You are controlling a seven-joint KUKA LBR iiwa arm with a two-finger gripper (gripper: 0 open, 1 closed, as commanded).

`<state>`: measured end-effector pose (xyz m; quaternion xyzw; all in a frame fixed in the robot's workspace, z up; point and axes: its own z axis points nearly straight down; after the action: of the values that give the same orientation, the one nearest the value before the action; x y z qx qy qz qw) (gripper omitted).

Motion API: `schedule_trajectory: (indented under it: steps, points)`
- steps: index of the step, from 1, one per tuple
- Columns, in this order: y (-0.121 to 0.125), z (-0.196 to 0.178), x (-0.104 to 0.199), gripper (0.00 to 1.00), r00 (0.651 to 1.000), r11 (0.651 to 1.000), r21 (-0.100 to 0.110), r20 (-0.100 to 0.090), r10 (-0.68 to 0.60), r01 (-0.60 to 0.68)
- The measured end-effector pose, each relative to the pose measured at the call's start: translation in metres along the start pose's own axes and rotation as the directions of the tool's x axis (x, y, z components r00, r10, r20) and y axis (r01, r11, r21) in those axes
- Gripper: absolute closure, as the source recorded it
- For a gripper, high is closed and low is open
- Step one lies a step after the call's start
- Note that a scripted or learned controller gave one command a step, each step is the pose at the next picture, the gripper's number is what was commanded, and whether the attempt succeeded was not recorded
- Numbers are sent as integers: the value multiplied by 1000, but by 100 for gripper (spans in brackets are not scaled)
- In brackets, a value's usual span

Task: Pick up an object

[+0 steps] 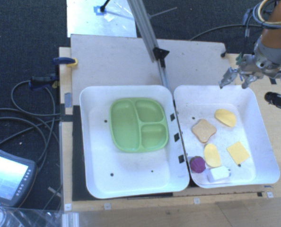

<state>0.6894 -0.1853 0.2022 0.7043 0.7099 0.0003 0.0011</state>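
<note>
My gripper (236,79) hangs over the far edge of the right bin (263,126), its two fingers spread apart and nothing between them. Below it in that bin lie several small items: a yellow oval piece (225,117), a tan toast slice (204,130), a yellow rounded piece (212,155), a yellow square slice (238,152), a purple round thing (197,164) and a white block (219,173). All of them rest on the bin floor, well apart from the gripper.
The left bin (95,169) holds a green divided plate (139,125). A slanted metal pole (145,22) crosses the back of the bench down to the bins' shared edge. Cables and a pendant (8,174) lie at the left, off the bench.
</note>
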Motion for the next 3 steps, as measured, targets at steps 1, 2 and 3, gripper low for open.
schedule_trajectory:
  steps: [1, 2, 3]
  points:
    - [0, 0, 0, 0, 1000, 1000, 0, 1, -1, 1]
    - [-6, 60, -1, 0, 1000, 1000, 5, -1, 5, -5]
    - [-7, 112, -1, 0, 1000, 1000, 4, 0, 0, 0]
